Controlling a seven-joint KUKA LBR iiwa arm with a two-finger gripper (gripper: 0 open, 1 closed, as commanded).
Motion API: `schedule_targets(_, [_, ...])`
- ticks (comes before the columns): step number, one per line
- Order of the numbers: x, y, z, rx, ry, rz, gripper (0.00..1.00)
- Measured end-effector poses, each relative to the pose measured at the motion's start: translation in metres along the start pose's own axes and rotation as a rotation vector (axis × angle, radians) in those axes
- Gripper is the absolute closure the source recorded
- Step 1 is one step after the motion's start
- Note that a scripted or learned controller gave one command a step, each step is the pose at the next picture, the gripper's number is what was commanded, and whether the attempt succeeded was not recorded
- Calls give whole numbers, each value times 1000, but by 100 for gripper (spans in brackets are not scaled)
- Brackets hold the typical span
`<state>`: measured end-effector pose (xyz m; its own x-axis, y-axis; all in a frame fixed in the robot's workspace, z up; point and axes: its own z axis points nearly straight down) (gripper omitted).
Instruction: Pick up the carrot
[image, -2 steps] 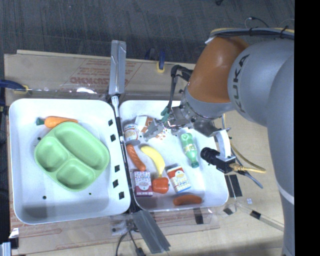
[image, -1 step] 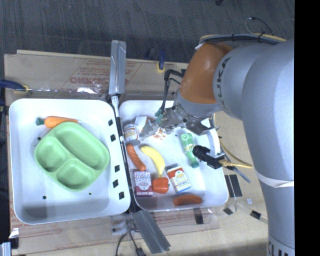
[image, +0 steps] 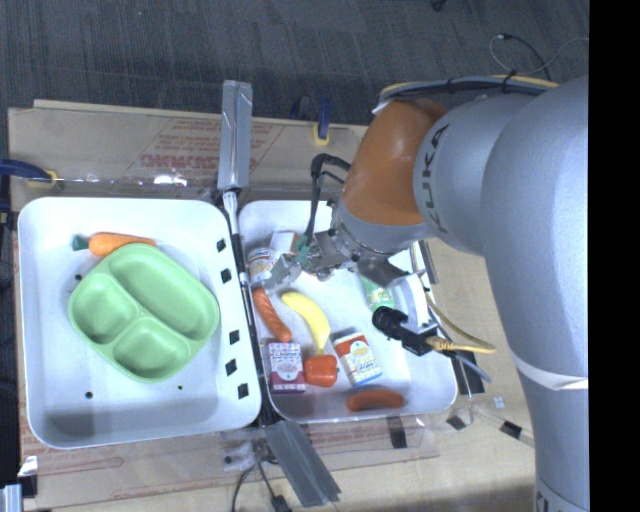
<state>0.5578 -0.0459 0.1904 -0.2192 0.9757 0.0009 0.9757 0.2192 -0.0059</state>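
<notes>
Even, bright overhead light fills my view. Both white bins (image: 40, 330) glare pale, nearly washed out. My arm (image: 500, 170) throws a soft shadow beneath it. Focus is slightly soft, small labels unreadable.

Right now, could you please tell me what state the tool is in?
Tool: over the right bin, near the can; open or shut cannot be told. The carrot lies in the left bin.

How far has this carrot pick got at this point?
Nothing looks done: the carrot lies in the left bin behind the green divided plate. In hand: the gripper is over the right bin, near the banana. Left: cross over, grasp, lift.
</notes>
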Motion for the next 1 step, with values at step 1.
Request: schedule_targets(1, [-2,5,-38,-4,-2,-116,0])
